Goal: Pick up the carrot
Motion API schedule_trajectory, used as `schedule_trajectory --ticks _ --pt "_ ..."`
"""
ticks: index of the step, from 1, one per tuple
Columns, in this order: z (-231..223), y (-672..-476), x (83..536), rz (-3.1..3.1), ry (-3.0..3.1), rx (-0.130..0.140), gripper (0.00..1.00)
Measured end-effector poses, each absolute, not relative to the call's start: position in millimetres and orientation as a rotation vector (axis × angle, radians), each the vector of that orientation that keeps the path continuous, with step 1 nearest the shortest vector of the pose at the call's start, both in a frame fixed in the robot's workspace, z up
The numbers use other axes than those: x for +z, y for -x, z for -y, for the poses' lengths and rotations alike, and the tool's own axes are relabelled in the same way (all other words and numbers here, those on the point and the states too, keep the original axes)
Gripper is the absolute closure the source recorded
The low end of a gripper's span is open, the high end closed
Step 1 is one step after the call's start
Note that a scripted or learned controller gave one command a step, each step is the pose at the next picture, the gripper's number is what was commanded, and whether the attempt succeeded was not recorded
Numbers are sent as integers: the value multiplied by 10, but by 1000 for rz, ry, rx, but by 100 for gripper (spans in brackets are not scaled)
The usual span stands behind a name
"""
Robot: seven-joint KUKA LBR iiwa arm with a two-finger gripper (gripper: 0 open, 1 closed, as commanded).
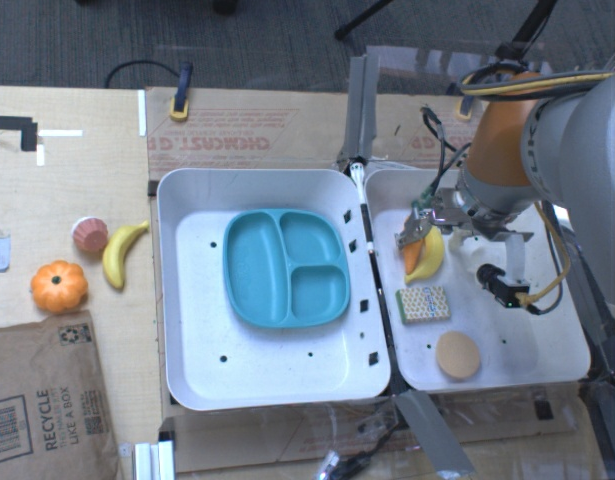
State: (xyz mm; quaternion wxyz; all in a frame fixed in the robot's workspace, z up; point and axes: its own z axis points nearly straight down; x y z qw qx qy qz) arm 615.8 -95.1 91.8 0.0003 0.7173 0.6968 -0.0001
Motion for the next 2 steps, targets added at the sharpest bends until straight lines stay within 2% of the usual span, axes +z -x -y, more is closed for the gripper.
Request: schedule_trajectory --ticks 1,2 --pt "957 -6153 1002 -2189 -2255 -3 100" --pt "672 -5726 1906 -1740 -2617 -6 100"
